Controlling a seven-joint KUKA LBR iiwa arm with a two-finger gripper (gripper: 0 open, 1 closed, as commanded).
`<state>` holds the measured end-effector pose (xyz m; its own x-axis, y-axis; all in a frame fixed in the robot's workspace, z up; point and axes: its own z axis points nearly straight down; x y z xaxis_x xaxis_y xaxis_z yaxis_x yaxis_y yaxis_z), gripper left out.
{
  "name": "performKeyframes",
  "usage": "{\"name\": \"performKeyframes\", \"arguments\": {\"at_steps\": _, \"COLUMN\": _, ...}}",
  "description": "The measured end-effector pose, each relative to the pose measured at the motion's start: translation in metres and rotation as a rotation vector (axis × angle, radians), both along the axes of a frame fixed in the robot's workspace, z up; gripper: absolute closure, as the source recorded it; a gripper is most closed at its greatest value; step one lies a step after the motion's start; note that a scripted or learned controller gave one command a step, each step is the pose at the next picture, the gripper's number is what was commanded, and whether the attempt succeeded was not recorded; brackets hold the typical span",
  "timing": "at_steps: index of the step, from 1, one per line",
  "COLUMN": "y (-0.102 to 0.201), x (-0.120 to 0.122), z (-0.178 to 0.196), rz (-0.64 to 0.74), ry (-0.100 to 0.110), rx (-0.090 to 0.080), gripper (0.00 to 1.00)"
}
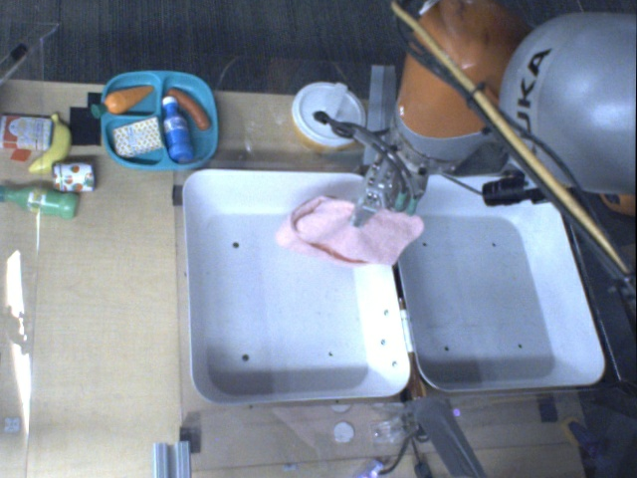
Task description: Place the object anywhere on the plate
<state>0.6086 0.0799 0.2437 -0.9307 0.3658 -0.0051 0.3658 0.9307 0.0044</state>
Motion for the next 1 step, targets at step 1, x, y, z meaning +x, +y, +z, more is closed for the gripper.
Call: {"name": "performKeyframes", "arguments": {"at_steps": 1, "y": 0.0549, "x": 0.0012, "z": 0.0023, "rz": 0.378, "ry": -0.002, "rx": -0.001, "gripper": 1.00}}
